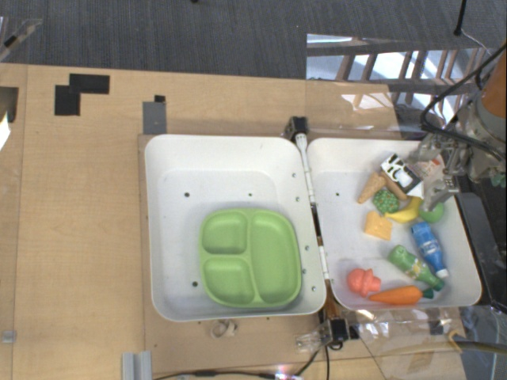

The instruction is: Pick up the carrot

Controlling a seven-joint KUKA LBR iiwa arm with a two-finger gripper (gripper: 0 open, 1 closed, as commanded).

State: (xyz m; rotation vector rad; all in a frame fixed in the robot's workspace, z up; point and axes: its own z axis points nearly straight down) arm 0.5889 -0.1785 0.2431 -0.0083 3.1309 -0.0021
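The carrot (396, 295) is orange and lies flat along the near wall of the right bin (341, 212), pointing right. A red toy fruit (363, 281) touches its left end, and a green bottle (413, 264) lies just behind it. My gripper (440, 182) hangs over the bin's far right side, above a small green item (432, 210) and beside a black and white box (400, 172). It is well behind the carrot, with a blue bottle (428, 246) and the green bottle lying between them. Nothing shows in its grasp.
A yellow block (378, 226), a banana (408, 210), a broccoli piece (386, 200) and a tan cone (371, 187) crowd the right bin's middle. The left bin (170, 212) holds a green divided plate (252, 257). A ridge (310, 204) separates the bins.
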